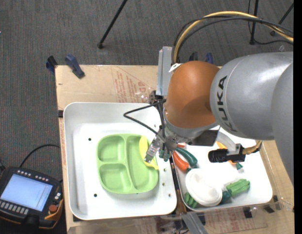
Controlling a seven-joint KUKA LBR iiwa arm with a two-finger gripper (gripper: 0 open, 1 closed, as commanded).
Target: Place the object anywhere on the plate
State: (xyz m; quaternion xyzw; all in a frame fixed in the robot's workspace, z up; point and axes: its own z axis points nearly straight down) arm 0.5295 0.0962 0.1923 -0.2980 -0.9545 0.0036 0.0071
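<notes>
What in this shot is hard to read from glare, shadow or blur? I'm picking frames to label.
Camera view: even lighting, focus fairly sharp across the bench; soft glare on the orange band and grey arm; the arm shadows the gap between the bins, so the gripper and the yellow object at the plate rim read murky; the white bin looks slightly washed out.

Light is even and fairly bright, seemingly from overhead. The two shallow white plastic bins (73, 130) read nearly blown out, with little surface detail. The glossy orange band (190, 96) and the grey metal arm casing (258, 91) at the upper right carry soft highlights. Shadows are faint and short beneath the lime-green divided plastic plate (124, 167). The dark grey carpet (44, 23) looks grainy. Small items at the lower right appear soft.
</notes>
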